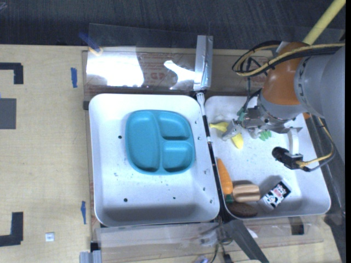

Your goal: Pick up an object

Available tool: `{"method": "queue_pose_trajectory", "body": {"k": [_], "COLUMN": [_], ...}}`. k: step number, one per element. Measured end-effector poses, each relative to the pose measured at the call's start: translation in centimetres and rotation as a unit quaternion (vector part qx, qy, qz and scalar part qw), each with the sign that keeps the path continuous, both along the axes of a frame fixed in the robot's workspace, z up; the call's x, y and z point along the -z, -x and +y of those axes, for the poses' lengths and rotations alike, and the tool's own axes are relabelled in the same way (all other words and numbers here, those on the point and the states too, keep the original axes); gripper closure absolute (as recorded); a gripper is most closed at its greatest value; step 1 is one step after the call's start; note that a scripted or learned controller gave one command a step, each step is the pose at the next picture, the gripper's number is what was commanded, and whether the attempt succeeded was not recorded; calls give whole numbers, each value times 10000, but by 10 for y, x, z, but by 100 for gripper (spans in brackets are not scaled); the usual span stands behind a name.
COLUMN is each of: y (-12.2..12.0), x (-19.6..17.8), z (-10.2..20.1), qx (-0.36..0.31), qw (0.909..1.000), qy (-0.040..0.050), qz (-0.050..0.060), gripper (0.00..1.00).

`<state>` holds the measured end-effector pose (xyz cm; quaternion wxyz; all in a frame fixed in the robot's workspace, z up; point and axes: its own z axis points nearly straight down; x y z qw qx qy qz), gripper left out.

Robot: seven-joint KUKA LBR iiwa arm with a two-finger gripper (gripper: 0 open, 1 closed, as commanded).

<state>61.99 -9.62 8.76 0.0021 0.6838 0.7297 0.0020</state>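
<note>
The left bin [104, 147], smooth glossy white plastic with rounded corners, holds a matte teal divided tray [160, 141] with three soft-edged compartments. In the right bin [312, 196], a tapered orange carrot [224, 177] lies along the left wall, with a rounded tan bun-like piece [245, 191] and a small black-and-white box [275, 194] near the front edge. Farther back, yellow banana-like pieces [229, 134] lie just beside the metallic gripper [245, 126], which hangs under the grey arm's orange band; whether it grasps anything cannot be told.
</note>
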Motion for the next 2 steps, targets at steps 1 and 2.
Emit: {"method": "queue_pose_trajectory", "body": {"k": [1,2], "y": [-2,-15], "x": [-12,-102], "z": [-1,23], "qx": [4,-214], "qw": [10000,9998], "qy": [8,5], "qz": [-27,-26], "gripper": [100,100]}}
